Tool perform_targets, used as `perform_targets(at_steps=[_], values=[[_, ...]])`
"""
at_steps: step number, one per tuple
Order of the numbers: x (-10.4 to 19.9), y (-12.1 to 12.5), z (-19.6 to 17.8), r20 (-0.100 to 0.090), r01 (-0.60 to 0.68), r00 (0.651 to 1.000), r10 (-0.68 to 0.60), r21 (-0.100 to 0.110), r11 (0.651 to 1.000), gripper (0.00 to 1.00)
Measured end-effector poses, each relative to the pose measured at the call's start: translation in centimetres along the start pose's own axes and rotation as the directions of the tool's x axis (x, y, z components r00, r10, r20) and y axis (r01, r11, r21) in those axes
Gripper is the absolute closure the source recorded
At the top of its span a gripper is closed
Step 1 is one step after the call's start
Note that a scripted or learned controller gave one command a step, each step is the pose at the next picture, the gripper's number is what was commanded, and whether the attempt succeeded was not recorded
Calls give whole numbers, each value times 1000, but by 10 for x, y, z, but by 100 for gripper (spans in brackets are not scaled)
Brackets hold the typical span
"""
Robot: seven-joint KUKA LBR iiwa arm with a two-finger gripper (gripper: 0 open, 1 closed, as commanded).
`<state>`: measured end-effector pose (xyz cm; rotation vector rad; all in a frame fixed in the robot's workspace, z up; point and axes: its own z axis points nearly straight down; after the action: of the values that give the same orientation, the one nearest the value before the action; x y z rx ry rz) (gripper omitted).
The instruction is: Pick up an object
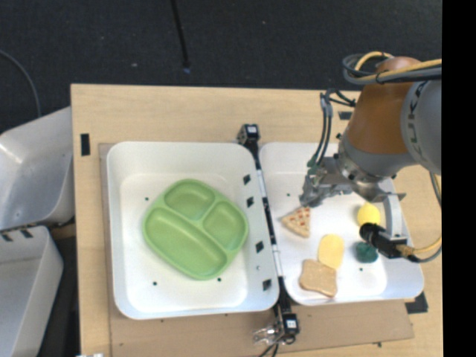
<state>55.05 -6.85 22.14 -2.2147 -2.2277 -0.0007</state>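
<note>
The right bin holds several toy foods. A pizza slice lies near its left side. Below it rest a yellow piece and a tan bread slice. A yellow round piece and a dark green piece sit further right. My gripper hangs low over the bin, just above and right of the pizza slice. Nothing shows between its fingers.
A green divided plate lies in the left bin. The grey arm with its orange band covers the right bin's upper right part. A black divider with clips runs between the bins.
</note>
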Motion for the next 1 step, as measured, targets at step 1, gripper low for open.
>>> perform_targets(at_steps=[1], values=[[51, -10, -12, -1, 1, 1000, -1, 0, 1000, 100]])
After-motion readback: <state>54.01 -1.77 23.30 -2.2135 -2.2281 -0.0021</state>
